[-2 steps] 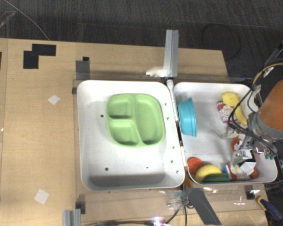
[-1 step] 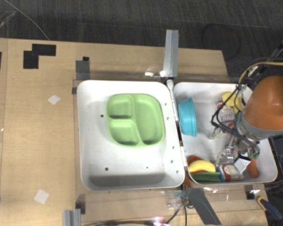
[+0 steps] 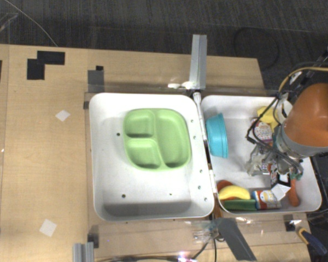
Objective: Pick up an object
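Along the near wall of the right bin (image 3: 315,201), a cluster: yellow banana (image 3: 233,191) at the near left corner, dark green piece (image 3: 239,204) touching it on the near side, a small labelled bottle (image 3: 268,198) just to the right, an orange-red carrot-like piece (image 3: 293,195) nearer the right wall. Above that cluster, toward the bin's middle, the gripper (image 3: 265,165), pointing down at the floor of the bin under the orange-banded wrist (image 3: 316,116); claw a tangle of metal and cable from this angle, opening impossible to tell, nothing visibly held. Against the left wall of the same bin, a blue bowl (image 3: 217,136) standing on its edge. Toward the far right corner, a yellow object (image 3: 266,114) partly behind the arm. In the left bin (image 3: 106,201), a light green divided tray (image 3: 156,138) lying flat, roughly central, well apart from all walls.
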`<state>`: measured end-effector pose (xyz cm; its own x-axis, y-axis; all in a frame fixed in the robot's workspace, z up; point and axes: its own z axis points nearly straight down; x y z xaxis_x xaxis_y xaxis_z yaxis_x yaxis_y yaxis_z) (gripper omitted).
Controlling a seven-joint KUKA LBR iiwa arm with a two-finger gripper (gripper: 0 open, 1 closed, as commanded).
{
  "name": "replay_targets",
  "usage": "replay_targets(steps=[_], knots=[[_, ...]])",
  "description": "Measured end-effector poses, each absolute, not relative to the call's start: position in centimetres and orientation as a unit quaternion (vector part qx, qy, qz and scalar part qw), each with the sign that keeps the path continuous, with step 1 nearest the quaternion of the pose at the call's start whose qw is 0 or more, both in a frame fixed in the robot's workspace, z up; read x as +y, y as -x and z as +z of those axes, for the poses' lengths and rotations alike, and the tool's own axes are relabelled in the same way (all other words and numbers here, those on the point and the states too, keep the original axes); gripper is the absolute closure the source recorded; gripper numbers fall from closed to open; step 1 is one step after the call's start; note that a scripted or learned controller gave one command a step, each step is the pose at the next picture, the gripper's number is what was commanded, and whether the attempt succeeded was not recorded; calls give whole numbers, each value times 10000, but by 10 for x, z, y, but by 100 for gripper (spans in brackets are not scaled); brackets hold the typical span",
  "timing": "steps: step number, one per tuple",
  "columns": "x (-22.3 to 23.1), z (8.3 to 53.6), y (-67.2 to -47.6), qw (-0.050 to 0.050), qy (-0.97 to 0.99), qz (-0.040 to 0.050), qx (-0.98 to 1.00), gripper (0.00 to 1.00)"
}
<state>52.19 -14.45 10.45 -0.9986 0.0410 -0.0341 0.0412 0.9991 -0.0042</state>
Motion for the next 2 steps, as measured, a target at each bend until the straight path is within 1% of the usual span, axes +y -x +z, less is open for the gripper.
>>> replay_targets(steps=[1, 2], knots=[[-192, 172, -517, 56, 819, -23, 9966, 100], [-191, 171, -516, 48, 821, -15, 9966, 0]])
